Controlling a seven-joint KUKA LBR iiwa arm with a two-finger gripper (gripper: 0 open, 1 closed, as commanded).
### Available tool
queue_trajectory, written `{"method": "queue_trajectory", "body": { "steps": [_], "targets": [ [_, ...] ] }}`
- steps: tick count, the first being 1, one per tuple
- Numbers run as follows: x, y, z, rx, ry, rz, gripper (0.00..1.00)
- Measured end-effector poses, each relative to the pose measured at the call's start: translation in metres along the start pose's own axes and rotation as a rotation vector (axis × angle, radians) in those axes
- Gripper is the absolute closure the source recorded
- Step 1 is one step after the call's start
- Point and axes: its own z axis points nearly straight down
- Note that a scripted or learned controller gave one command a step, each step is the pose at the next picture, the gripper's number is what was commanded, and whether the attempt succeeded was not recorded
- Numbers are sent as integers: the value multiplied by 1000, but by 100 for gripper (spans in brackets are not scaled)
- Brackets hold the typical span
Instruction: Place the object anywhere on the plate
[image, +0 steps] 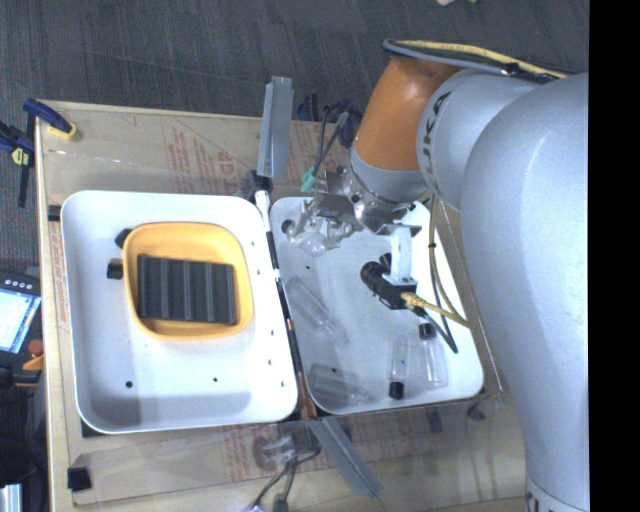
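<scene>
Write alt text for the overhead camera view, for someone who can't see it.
A grey arm with an orange band reaches from the right over the right white bin, which holds small clear items. The left white bin holds a yellow plate with a dark ridged centre.

The arm (520, 250) is showing a broad, smooth grey shell with a soft shine — rounded like a thick tube. Above the wrist an orange band (395, 115) is wrapping around it, and dark letters are running along the grey edge just beside the band. At the wrist, metal parts and thin dark cables are hanging close together — one yellowish cable (445, 300) is curving along the side.
</scene>
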Motion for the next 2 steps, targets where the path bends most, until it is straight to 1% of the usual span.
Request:
{"method": "queue_trajectory", "body": {
  "steps": [1,2],
  "targets": [
    [58,-8,29,2,-1,-289,100],
    [58,-8,29,1,-1,-289,0]
  ]
}}
